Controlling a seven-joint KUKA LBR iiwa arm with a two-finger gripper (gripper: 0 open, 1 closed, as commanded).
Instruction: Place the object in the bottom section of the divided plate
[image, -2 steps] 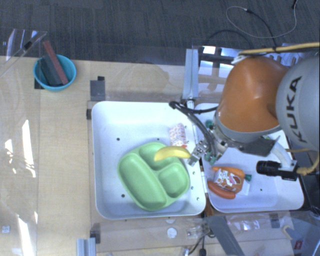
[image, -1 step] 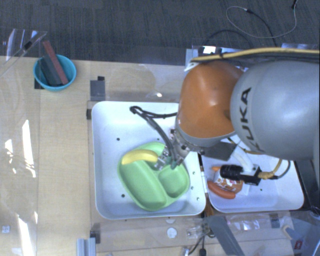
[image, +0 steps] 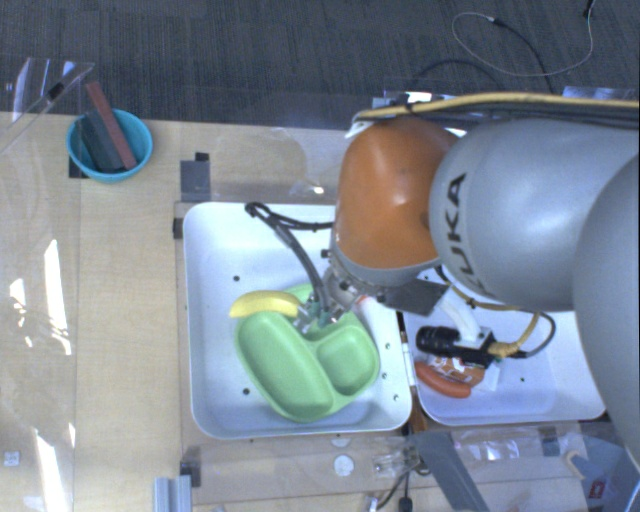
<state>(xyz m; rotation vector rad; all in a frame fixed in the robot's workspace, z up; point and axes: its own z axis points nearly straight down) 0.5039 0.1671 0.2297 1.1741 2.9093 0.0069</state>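
The arm (image: 500, 200) fills the right half of the view, its orange band hanging over the seam between the two bins and covering the left bin's upper right corner. The left bin (image: 215, 300) holds a green divided plate (image: 300, 365) lying slantwise, its long section toward the bin's lower left and two smaller sections toward the right wall; bare white floor stays open along the bin's left side and top. A banana (image: 265, 303) lies at the plate's upper edge, touching its rim. The gripper (image: 318, 312) sits just beside the banana's right end, above the plate's rim; whether it is open or closed on anything cannot be told. In the right bin (image: 520, 395), a red sausage-like item (image: 445, 380) lies near the left wall.
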